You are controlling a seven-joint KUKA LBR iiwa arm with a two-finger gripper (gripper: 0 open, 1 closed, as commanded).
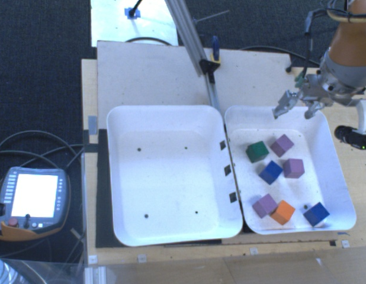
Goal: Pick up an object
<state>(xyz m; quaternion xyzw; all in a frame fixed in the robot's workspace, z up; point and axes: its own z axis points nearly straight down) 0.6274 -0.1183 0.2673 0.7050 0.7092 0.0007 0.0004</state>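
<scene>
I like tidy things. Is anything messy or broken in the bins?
Nothing looks broken or spilled. Seven blocks lie scattered in the right bin, turned different ways, like the orange block. The tool hangs above that bin's far edge.

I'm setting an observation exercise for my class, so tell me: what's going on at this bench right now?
A grey and orange robot arm reaches in from the right. Its gripper hangs with its fingers spread over the far edge of the right bin, holding nothing. That bin holds seven blocks, among them a green block and an orange block. None has been picked up yet. The left bin sits beside it.
</scene>
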